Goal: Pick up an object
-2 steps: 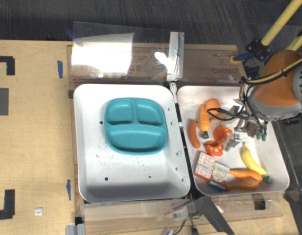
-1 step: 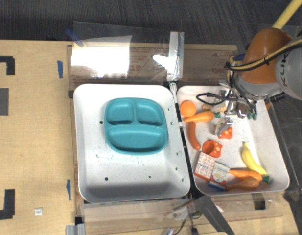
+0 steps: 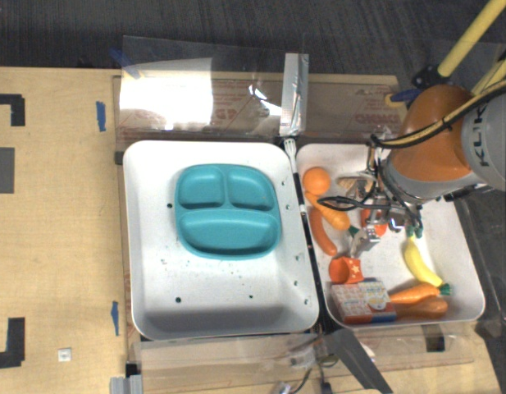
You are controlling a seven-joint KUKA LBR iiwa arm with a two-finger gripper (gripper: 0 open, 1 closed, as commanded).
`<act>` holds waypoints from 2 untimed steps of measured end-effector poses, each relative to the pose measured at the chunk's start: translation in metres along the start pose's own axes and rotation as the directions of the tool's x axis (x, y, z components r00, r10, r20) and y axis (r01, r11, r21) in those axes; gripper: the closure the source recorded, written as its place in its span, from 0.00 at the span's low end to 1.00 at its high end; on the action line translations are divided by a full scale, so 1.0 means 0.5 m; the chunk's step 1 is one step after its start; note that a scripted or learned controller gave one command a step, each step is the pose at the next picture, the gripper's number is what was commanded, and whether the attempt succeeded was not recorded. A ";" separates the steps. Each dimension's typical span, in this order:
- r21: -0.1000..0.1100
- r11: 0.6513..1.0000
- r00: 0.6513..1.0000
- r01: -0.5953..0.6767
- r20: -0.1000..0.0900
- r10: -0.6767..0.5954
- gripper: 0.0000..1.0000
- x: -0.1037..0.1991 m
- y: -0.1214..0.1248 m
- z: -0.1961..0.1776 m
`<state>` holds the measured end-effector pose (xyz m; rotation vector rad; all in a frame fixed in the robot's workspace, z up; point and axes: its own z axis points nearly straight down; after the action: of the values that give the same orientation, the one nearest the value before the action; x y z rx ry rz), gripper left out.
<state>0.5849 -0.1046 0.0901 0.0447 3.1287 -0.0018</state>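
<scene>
A: Which object is it after?

B: I'd judge the small red-orange piece (image 3: 345, 269) in the right bin (image 3: 470, 290); the gripper (image 3: 366, 238) hangs just above it, near the bin's middle. Whether it is spread or clenched, I cannot tell; nothing shows as gripped.

A: How would that piece handle?

B: It looks like a toy food: probably light, hard plastic, smooth enough to slip. Take it across its narrow width, low down, squarely.

A: What crowds it?

B: A flat printed packet (image 3: 361, 299) touches it below, and a long orange sausage shape (image 3: 322, 230) lies just beside it on the left. An orange ball (image 3: 316, 180) sits at the bin's upper left, a banana (image 3: 420, 263) to the right, and a carrot (image 3: 418, 297) along the lower wall.

A: And the other bin?

B: The left bin (image 3: 154, 294) carries a teal divided plate (image 3: 229, 210) with three compartments, nothing in them. Both bins rest on the tabletop (image 3: 47, 245).
</scene>
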 end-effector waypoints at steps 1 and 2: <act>0.001 0.998 0.998 -0.067 0.002 0.067 0.00 -0.001 0.020 0.000; 0.006 0.997 0.997 -0.072 0.016 0.072 1.00 -0.008 0.014 -0.027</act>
<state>0.5891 -0.0979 0.1037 0.1567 3.1089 -0.0112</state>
